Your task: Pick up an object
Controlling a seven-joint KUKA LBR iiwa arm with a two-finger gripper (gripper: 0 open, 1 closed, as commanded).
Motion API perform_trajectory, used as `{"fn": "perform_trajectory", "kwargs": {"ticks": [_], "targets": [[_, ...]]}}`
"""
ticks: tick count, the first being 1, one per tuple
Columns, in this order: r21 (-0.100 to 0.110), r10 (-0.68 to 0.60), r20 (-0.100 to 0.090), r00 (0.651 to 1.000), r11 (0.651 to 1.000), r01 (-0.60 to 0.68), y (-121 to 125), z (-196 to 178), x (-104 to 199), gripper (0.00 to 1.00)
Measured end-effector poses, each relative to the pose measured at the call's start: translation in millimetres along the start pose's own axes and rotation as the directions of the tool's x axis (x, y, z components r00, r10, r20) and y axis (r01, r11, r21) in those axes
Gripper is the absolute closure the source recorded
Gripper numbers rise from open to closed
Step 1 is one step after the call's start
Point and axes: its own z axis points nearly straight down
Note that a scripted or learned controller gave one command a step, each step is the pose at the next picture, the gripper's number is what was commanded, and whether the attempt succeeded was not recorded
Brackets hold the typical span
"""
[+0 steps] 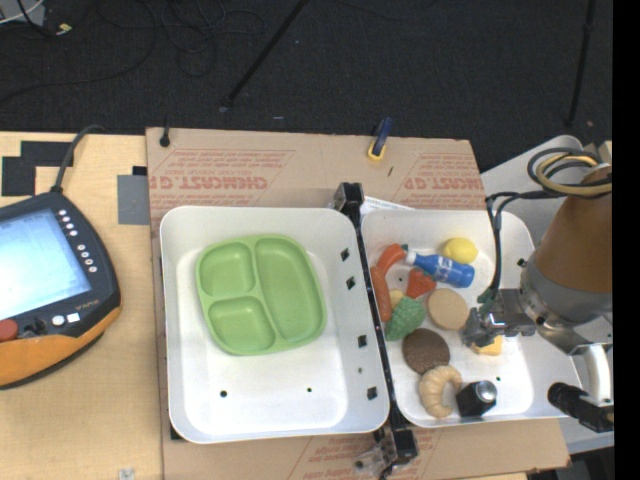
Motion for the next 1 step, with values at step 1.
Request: {"fn": "perform_trajectory", "kwargs": {"ticks": [1], "targets": [[0.0, 0.001, 0.0, 1.0, 1.0, -0.001, 0.8, -36.8, -0.8, 1.0]]}}
